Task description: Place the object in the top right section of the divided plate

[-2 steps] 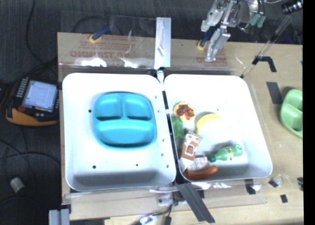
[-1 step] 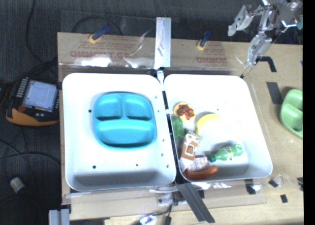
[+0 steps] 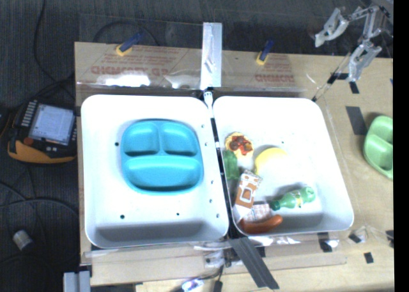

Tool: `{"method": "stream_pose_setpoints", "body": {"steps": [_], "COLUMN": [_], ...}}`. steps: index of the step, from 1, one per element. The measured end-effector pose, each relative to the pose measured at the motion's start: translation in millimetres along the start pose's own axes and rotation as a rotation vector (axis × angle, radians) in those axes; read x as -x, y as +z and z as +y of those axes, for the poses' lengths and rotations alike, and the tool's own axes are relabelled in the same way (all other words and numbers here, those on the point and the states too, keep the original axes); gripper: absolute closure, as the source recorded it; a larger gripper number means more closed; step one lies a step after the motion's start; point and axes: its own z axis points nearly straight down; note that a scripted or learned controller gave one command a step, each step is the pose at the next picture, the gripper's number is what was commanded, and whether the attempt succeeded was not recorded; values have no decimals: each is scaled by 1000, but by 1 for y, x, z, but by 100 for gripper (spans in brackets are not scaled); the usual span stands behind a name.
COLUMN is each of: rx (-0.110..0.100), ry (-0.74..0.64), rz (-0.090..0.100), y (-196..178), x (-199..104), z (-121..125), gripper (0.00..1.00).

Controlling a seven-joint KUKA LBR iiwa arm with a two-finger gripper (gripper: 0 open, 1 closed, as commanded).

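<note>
A blue divided plate [image 3: 160, 156] lies in the left white bin [image 3: 102, 214], with two small sections at its far side and one large section nearer. Its top right section [image 3: 177, 139] holds nothing. The right bin [image 3: 319, 131] holds several toy foods: a round red and yellow piece [image 3: 238, 144], a yellow lemon [image 3: 269, 157], a green vegetable [image 3: 230, 167], an orange and white carton [image 3: 247, 190], a green bottle [image 3: 293, 199] and a red sausage [image 3: 262, 223]. My gripper [image 3: 329, 57] hangs open beyond the right bin's far right corner, with nothing between its fingers.
A light green object [image 3: 381, 144] sits on the bench right of the right bin. A metal divider post [image 3: 211, 54] stands behind the seam between the bins. A small device with a screen [image 3: 45, 128] lies on the floor at left.
</note>
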Motion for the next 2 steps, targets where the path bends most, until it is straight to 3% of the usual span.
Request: {"method": "stream_pose_setpoints", "body": {"steps": [1, 2], "rx": [0, 5], "ry": [-113, -22], "rz": [0, -1], "y": [0, 45], "x": [-18, -11], "z": [-43, -27], "gripper": [0, 0]}}
